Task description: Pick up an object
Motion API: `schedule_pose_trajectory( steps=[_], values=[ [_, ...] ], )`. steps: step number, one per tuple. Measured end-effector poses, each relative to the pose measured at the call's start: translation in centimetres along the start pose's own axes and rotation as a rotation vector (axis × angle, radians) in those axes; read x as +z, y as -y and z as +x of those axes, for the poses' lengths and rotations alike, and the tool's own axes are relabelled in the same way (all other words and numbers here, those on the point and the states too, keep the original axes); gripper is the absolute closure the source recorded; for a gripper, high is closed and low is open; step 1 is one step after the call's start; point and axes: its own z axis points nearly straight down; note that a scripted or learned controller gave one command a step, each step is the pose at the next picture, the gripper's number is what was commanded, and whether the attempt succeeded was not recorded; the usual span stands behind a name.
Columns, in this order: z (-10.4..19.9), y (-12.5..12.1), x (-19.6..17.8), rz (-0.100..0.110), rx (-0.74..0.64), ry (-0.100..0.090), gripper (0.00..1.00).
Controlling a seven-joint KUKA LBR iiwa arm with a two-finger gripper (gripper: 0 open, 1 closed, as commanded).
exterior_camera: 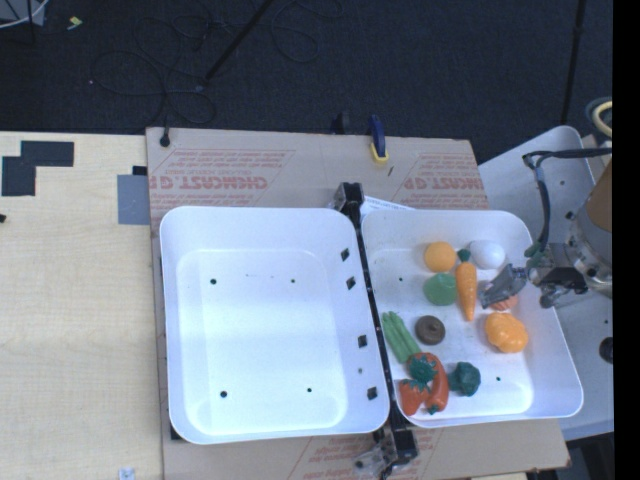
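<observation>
Camera view: tool [505, 290] hangs low in the right bin [545, 388] near its right wall, beside the carrot [467, 288]; finger state unclear.

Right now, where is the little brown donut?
The brown donut lies in the right bin, near its middle, between the green bean pod and the yellow-orange fruit, below the carrot.

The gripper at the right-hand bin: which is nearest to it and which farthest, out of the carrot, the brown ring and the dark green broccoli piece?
Seen from the gripper, over the right bin's right part:
1. The carrot, just left of it.
2. The brown ring, farther left and toward the bin's middle.
3. The dark green broccoli piece, down near the bin's front edge.
</observation>
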Motion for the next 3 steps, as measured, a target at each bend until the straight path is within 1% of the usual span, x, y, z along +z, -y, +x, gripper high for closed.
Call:
schedule_pose_trajectory(
  steps=[1,2,3],
  values=[
    [-3.2,-2.9,15.0,-0.004,-0.001,0.003,0.0],
    [-0.6,-12.7,16.4,-0.008,-0.006,0.001,0.0],
    [-0.7,-12.3,15.4,0.0,-0.004,0.0,1.0]
  ],
)
